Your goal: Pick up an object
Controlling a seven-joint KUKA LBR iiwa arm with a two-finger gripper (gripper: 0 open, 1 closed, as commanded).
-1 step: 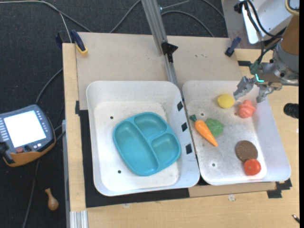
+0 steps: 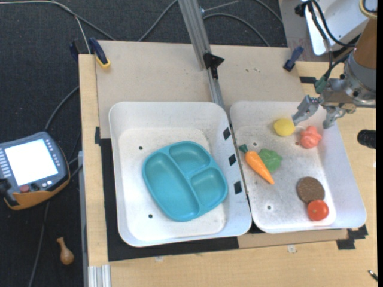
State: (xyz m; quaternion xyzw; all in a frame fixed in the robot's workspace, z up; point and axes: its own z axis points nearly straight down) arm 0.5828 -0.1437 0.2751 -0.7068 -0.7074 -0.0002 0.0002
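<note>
My gripper hangs open over the far part of the right bin, with nothing between its fingers. A pink toy lies just below and between the fingertips. To the left of the gripper sits a yellow lemon-like piece. An orange carrot with a green leafy piece lies near the bin's left wall. A brown round patty and a red tomato rest in the near right part.
The left bin holds a teal divided plate. A metal pole rises behind the bins. Blue clamps grip the bench's far corners. A teach pendant lies off the bench at left.
</note>
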